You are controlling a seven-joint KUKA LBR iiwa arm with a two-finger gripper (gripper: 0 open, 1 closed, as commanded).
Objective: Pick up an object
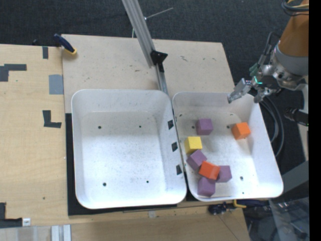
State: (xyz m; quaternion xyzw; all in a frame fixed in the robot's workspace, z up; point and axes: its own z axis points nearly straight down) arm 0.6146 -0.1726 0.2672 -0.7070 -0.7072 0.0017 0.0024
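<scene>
Where the right bin's (261, 129) back rim curves, metal fingers (244, 91) hover — spread unclear, blocky cubes (204, 159) below.

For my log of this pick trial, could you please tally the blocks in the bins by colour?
Purple blocks: 4
Orange blocks: 2
Yellow block: 1
Total: 7, all in the right bin.

Grey arm (293, 44) with orange band at the right, end effector (247, 90) angled down-left, nothing visibly held.
</scene>
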